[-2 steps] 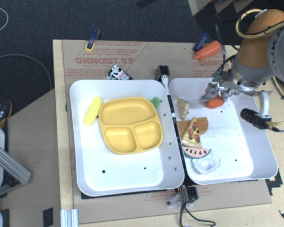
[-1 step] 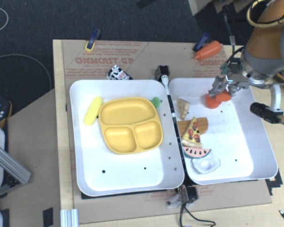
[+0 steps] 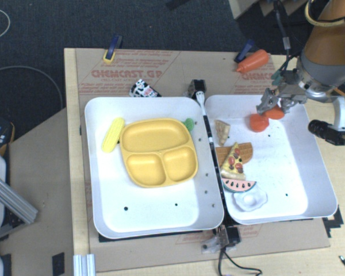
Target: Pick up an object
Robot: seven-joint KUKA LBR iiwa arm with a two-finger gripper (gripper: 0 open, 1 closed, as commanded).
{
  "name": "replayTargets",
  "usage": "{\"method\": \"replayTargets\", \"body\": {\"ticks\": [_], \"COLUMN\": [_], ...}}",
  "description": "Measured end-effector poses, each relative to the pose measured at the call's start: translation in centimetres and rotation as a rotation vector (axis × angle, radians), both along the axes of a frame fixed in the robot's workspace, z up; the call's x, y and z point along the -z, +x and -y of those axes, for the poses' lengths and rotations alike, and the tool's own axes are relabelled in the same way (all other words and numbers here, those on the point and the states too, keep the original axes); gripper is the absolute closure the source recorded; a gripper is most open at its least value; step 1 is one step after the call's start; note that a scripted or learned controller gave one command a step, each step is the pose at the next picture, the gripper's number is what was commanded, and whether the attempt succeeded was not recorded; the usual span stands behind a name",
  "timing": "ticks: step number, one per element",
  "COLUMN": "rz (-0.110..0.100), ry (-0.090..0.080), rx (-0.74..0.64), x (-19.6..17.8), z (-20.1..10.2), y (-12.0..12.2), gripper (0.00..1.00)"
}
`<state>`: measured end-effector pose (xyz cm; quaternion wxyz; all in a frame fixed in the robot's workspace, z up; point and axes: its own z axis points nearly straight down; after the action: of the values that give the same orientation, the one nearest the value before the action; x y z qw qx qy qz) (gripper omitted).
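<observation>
Camera view: the arm's gripper point(image 3: 274, 105) hangs low over the right bin point(image 3: 310, 171), by its far edge.

A red-orange toy point(image 3: 260, 121) lies on the bin floor just beside the gripper — not visibly lifted, so I judge the pick not yet done. Whether the claw is apart or together, I cannot tell — it's too blurred.

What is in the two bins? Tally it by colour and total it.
Yellow: 2, divided plate, corn cob
Green: 1, small piece
Red: 1, round piece; another red bit under the gripper is unclear
Tan or brown: 2, wedge, toast
Mixed: 2, pizza slice, watermelon slice
White: 1, egg-like piece
Total: 9
</observation>
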<state>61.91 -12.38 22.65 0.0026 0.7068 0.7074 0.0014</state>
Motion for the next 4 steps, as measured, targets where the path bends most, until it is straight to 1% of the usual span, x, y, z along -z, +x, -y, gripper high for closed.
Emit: {"method": "replayTargets", "body": {"ticks": [1, 2, 3, 4], "rz": [-0.010, -0.011, -0.010, -0.009], "ry": [0.004, 0.004, 0.005, 0.003], "rx": [-0.002, -0.002, -0.004, -0.003], "x": [1.1, 1.6, 0.5, 0.9], "z": [-4.7, -8.9, -13.7, -16.5], "y": [-2.3, -4.9, -8.0, -8.0], "gripper": [1.00, 1.00, 1.00, 1.00]}}
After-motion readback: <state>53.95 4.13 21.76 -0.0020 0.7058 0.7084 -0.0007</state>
